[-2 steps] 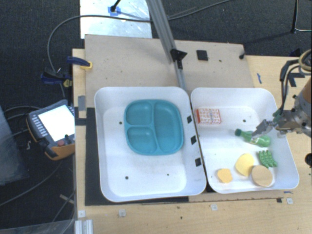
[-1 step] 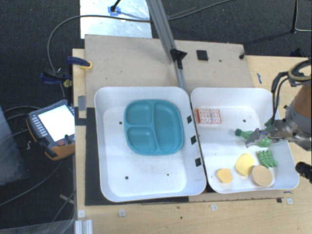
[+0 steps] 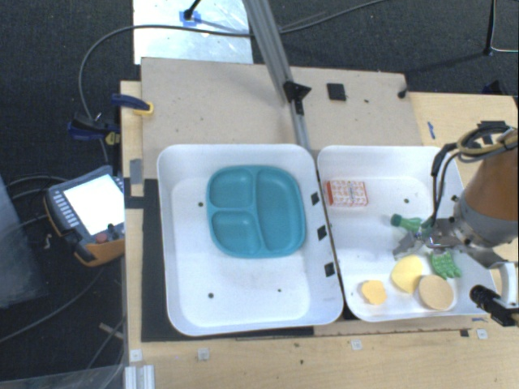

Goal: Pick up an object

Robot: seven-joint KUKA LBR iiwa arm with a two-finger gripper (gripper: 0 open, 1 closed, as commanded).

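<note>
In the right bin [image 3: 381,173] lie a small red-and-white packet [image 3: 346,193], a green piece [image 3: 405,220], a second green piece [image 3: 445,265], a yellow round object [image 3: 408,274], a small orange-yellow disc [image 3: 373,292] and a tan round object [image 3: 436,292]. My gripper [image 3: 423,238] is low in this bin, between the two green pieces and just above the yellow round object. The arm's orange band [image 3: 491,194] stands over the bin's right side and hides part of it.
The left bin [image 3: 182,241] holds a teal divided plate [image 3: 256,210]. A metal pole [image 3: 276,51] slants across the bench behind the bins. A handheld pendant with a screen [image 3: 87,213] and cables lie on the floor to the left.
</note>
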